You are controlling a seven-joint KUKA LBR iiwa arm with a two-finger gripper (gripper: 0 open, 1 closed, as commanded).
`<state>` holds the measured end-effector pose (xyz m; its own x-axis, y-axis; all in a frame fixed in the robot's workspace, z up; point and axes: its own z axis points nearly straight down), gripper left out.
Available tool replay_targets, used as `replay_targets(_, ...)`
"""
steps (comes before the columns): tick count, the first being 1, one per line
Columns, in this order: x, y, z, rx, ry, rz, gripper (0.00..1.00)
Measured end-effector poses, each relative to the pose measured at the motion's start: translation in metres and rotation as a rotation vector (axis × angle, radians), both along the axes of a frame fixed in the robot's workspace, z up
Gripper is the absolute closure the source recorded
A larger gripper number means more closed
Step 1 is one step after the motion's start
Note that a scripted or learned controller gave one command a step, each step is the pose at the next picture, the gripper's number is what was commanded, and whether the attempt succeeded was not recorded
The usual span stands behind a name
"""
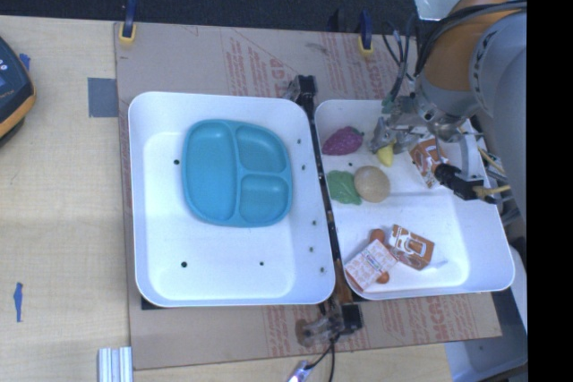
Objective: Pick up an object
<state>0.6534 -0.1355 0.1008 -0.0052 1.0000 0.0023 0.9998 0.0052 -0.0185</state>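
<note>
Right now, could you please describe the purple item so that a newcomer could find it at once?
Look in the right bin, at its far left corner beside the wall shared with the left bin. The purple item lies there, above the green piece and the beige ball. It is the one purple thing in that bin.

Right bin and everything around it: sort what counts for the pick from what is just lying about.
For the job:
gripper, low over the right bin
yellow piece just beneath it
purple item
green item
tan ball
two snack packets

Lying about:
blue divided plate in the left bin
blue clamps on the board
</note>
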Motion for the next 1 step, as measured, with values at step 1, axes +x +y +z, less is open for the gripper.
replay_targets(1, -0.0096, 0.0773, 0.0923, 0.0, -0.018, 0.0, 1.0)
